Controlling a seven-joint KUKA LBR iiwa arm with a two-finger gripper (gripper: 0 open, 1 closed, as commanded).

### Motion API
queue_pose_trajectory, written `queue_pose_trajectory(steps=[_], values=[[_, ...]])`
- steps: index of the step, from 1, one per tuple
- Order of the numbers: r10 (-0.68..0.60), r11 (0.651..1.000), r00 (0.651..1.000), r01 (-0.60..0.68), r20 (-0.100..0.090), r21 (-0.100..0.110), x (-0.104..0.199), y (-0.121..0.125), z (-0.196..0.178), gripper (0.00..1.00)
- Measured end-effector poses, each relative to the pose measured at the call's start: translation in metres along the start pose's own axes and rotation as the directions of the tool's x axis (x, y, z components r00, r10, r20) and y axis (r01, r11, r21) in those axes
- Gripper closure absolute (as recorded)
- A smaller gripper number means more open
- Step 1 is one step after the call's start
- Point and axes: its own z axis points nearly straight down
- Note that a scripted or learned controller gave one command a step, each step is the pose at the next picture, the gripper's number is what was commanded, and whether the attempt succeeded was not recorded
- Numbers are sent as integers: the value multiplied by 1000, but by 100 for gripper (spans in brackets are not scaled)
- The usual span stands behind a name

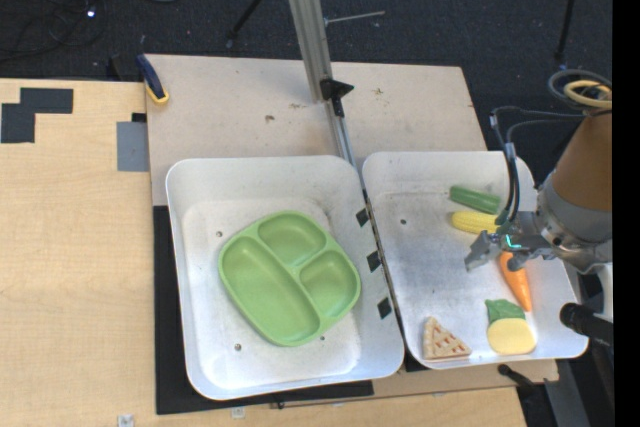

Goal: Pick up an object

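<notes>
Green tray [289,277], orange carrot [518,285]

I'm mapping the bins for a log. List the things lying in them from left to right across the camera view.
green divided plate → waffle wedge → yellow corn → orange carrot

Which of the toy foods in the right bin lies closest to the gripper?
The orange carrot, just beneath the gripper. The waffle slice lies farthest, at the bin's near edge.
</notes>
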Motion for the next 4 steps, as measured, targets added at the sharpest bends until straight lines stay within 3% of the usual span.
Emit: queue_pose_trajectory(steps=[1,2,3,4], values=[[0,1000,1000,0,0,-2,0,0,-1,0],[0,1000,1000,0,-2,5,3,-9,48,0],[1,1000,1000,-1,-2,1,7,1,103,0],[2,1000,1000,-2,-3,-1,6,2,104,0]])
